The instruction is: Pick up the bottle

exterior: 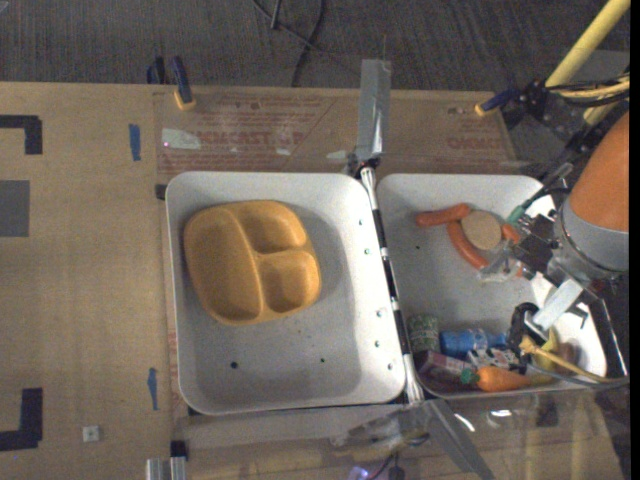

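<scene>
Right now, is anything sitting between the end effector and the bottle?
Nothing visible. The end effector hangs over the right bin, and bare floor lies between it and the blue bottle. A dark can and an orange carrot crowd the bottle.

White all round: the left bin (175, 298) and the right bin (420, 268) were both plain white. The tabletop (80, 288) was tan, with blue tape strips (134, 141) and black corner marks (22, 134). The plate (252, 261) was mustard-orange, no pattern. And the small stuff: an orange-red sausage (443, 215), a tan disc (481, 230), a bright blue bottle (465, 342) with a busy multicoloured label, a mottled green can (424, 328), an orange carrot (497, 378). The arm (605, 183) showed orange above grey.
</scene>
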`<state>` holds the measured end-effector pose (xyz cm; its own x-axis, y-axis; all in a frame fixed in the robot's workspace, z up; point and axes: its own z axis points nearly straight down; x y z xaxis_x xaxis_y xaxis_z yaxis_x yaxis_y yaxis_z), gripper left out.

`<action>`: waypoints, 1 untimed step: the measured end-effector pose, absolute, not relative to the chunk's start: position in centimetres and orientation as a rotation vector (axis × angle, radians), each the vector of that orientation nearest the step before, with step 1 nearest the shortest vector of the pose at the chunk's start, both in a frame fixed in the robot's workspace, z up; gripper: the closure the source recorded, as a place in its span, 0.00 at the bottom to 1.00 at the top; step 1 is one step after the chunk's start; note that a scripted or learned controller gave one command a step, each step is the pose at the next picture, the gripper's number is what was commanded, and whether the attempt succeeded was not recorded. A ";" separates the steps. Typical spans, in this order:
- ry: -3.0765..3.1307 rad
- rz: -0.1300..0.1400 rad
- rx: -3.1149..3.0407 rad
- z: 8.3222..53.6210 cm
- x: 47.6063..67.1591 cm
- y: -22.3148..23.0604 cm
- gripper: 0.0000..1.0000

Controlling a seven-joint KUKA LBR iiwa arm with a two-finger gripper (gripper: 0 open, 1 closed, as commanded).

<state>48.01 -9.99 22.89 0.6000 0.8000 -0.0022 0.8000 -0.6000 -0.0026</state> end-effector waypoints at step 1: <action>-1.730 0.003 -2.620 11.1 47.9 -10.0 0.00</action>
